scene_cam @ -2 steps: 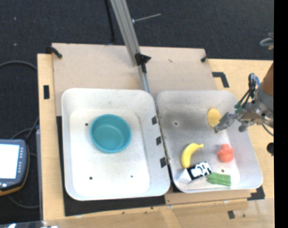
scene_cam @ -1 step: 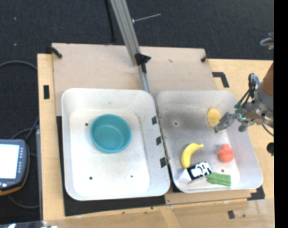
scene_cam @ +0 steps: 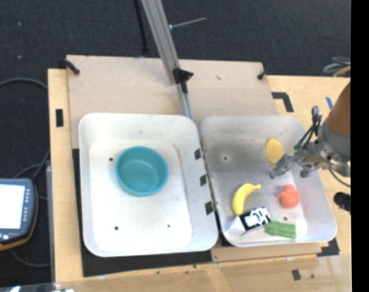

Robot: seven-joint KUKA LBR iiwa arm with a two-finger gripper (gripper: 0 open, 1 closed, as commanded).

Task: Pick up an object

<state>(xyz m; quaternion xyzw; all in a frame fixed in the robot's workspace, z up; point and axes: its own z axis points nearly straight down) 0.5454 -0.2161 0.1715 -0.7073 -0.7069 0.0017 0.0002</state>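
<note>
Fingers point(scene_cam: 292, 166) spread, empty, above right bin point(scene_cam: 233, 139) nr lemon point(scene_cam: 273, 149)

This looks like a robotics lab or test cell. Two white bins point(scene_cam: 141, 181) sit on a plywood bench point(scene_cam: 233, 87) over dark carpet, with an aluminium camera pole point(scene_cam: 163, 32) rising behind the bins. Left of them lies what is probably a robot control pendant point(scene_cam: 11, 215), its cable point(scene_cam: 17, 111) trailing across the floor.
</note>
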